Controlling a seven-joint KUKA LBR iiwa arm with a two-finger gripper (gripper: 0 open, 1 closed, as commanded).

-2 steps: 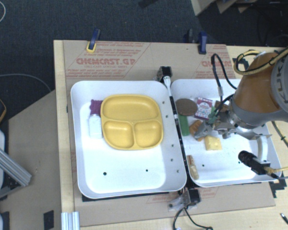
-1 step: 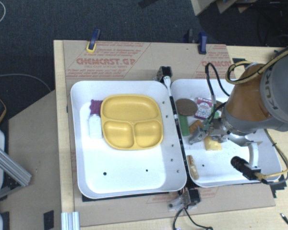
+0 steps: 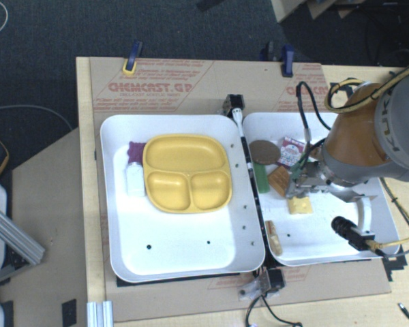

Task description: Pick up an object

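Right bin (image 3: 320, 251), near left corner: one small tan stick (image 3: 273, 237), lying along the bin's left wall, apart from the other items. Next back: one pale yellow block (image 3: 300, 205), flat on the bin floor. End effector (image 3: 301, 182): low in the right bin, just behind the pale yellow block and just right of a brown block (image 3: 279, 180); it comes in from the right on a grey arm with an orange band. Whether it is apart or together cannot be told, and nothing shows held in it; contact with either block cannot be told. Left of the brown block: one green stick (image 3: 260, 177), lengthwise against the left wall. Farther back: one red-and-white packet (image 3: 291, 151) and, to its left, one brown disc (image 3: 263, 151). These crowd the end effector's left and far sides. Left bin (image 3: 177, 254): one yellow divided tray (image 3: 187, 172); against its left edge, one white item (image 3: 133, 180) with one purple item (image 3: 135, 151) behind it. Far edge of the surface (image 3: 191, 80): one yellow clamp (image 3: 129, 63), one blue clamp (image 3: 287, 60).
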